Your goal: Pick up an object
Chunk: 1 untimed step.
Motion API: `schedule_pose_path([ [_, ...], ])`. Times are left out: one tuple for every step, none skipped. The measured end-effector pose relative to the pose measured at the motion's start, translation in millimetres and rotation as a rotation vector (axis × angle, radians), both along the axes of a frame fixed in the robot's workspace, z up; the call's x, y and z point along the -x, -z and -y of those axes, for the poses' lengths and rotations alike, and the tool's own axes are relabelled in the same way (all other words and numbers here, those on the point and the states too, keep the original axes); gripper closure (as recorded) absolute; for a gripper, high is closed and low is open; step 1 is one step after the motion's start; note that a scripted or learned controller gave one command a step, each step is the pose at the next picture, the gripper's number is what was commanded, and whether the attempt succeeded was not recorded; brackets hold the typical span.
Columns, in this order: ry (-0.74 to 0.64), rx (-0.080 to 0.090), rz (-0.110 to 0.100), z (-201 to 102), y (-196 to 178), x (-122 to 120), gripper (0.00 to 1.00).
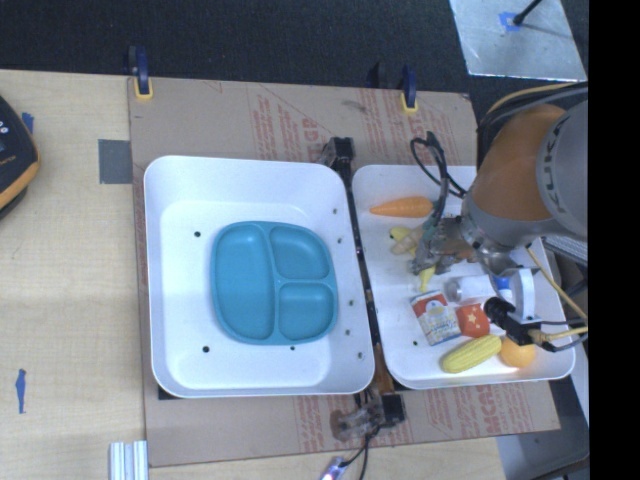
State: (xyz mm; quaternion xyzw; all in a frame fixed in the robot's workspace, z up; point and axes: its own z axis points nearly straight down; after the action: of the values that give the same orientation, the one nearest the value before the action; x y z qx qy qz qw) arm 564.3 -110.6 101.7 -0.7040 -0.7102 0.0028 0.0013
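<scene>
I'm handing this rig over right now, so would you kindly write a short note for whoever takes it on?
Gripper: low in the right bin, near its middle; whether it grips anything cannot be made out.
Things: carrot at the bin's far end; red-and-white packet, small red block, corn cob and orange ball at its near end. Blue divided plate lies in the left bin.
Done: arm is over the objects.
Left: grasp one and lift it.

Tool (pixel 432 250) low in rt bin (pixel 400 368), by carrot (pixel 401 207).
</scene>
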Motion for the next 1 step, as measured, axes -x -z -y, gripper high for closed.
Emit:
schedule_pose_path([
  [0.003, -0.003, 0.004, -71.4, -90.6, -13.3, 1.0],
])
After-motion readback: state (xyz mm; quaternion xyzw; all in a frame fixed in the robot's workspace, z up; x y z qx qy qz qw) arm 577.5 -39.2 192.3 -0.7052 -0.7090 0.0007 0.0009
